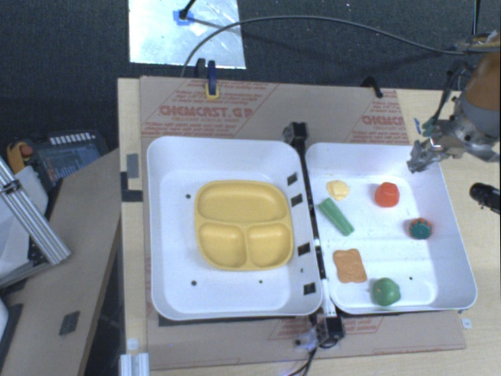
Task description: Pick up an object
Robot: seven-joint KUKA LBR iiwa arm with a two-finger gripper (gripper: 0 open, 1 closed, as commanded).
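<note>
The right bin [438, 288] holds several small objects: a pale yellow piece [338, 189], a red piece [387, 195], a long green piece [336, 216], a teal and red piece [420, 228], an orange flat piece [350, 265] and a green round piece [385, 291]. My gripper [420, 157] hangs over the bin's far right corner, up and to the right of the red piece. Nothing shows between its fingers.
The left bin [168, 210] holds a yellow three-compartment tray [242, 224]. A black divider with clips [307, 210] runs between the bins. A cable arcs above the bench at the back. Metal framing and a control box stand off the bench to the left.
</note>
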